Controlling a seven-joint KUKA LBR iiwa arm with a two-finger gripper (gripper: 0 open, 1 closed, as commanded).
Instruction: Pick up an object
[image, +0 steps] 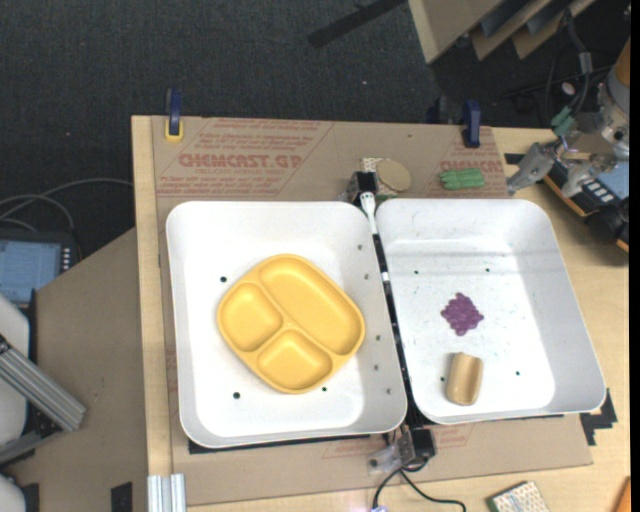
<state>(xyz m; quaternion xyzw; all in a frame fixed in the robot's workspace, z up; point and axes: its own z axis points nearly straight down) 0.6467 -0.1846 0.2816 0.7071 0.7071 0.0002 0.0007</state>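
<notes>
- At the far right corner of the bench, past the right bin's far right corner, the gripper (528, 172) shows as a grey metal part hanging over the brown board; it is too small and blurred to tell whether it is released or clenched, and nothing can be seen in its grasp; the rest of the arm's end (610, 120) runs off the right edge
- In the right bin (560, 250), near the middle of its floor, lies a purple grape cluster (462, 313), small and flat-looking; toward the bin's near edge, just nearer than the grapes and apart from them, lies a tan cylinder (463, 378) on its side, its long axis running from the far edge to the near one; both are well apart from the gripper
- In the left bin (190, 260), a yellow divided plate (290, 322) with three compartments sits about the middle of the floor, turned at a slant to the bin's edges
- On the brown board (300, 150) beyond the bins' far edges, a green object (462, 180) lies near the right bin's far edge; a round tan disc (395, 176) sits beside the black clip where the two bins meet
</notes>
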